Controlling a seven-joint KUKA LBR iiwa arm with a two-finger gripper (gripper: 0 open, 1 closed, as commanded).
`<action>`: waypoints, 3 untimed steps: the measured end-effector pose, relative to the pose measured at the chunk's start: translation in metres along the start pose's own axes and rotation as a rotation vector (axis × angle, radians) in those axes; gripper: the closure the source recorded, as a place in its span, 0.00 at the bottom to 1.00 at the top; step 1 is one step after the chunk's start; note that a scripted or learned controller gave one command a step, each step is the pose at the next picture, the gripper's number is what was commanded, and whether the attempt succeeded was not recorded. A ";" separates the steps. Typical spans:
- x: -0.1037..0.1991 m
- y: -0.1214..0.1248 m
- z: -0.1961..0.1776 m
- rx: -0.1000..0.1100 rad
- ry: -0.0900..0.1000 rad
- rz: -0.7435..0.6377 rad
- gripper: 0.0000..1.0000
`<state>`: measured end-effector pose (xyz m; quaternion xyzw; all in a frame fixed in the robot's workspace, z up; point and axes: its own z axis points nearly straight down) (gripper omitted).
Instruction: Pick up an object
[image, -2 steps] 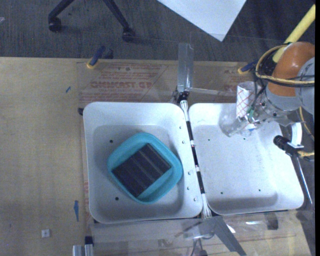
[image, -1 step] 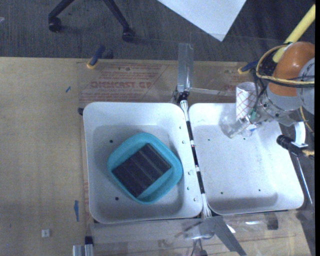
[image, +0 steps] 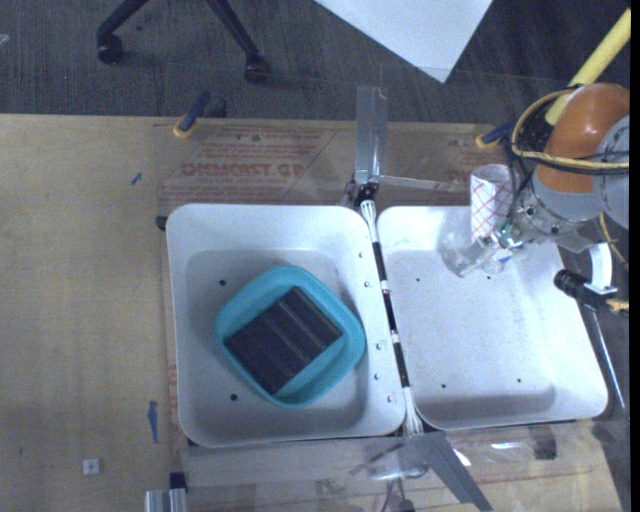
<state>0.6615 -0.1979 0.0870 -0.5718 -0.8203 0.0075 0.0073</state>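
Observation:
A blue square dish (image: 335, 330) lies in the left bin (image: 200, 240), and a black ribbed block (image: 282, 340) rests inside it. My gripper (image: 503, 238) hangs over the far right part of the right bin (image: 480, 370), below the arm's orange band (image: 585, 125). A white piece with a red check pattern (image: 490, 198) sits right against the gripper's upper left side. A clear, glassy object (image: 462, 257) lies just left of and below the gripper, on or close above the bin floor. Whether either one is held is unclear.
A metal divider post (image: 368, 150) rises behind the gap between the two bins. The wooden bench (image: 80, 300) spreads out to the left. A black cable fitting (image: 580, 288) sits at the right bin's right rim.

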 end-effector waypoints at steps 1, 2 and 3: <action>0.089 0.035 -0.001 -0.006 0.004 -0.008 0.00; 0.088 0.034 -0.010 -0.001 0.005 -0.007 1.00; 0.154 0.060 -0.111 -0.023 -0.005 -0.024 1.00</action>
